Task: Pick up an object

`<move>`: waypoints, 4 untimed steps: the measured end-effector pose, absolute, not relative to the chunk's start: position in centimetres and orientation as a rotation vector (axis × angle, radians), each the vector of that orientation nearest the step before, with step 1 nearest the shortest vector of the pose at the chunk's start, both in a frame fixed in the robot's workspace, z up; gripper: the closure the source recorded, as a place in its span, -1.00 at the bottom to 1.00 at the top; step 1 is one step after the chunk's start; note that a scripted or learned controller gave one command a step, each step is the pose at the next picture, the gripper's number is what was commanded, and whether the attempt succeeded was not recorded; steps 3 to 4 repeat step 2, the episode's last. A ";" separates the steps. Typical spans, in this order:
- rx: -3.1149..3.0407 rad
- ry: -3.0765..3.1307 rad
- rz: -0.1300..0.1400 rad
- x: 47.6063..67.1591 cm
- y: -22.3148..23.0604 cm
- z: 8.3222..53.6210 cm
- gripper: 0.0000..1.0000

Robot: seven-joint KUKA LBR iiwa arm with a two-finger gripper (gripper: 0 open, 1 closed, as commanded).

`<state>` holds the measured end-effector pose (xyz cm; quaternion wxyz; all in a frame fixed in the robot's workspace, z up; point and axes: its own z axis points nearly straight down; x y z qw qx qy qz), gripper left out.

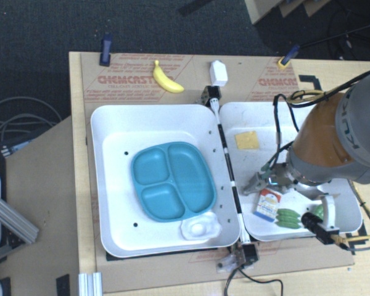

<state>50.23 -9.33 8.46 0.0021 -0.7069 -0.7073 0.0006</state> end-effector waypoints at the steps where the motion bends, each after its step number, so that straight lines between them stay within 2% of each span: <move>1: -2.222 -2.222 0.000 50.9 -9.7 8.4 -1.00; 2: -2.223 -2.223 -0.001 50.9 -9.7 9.4 1.00; 4: -2.223 -2.223 -0.001 50.9 -9.7 9.4 1.00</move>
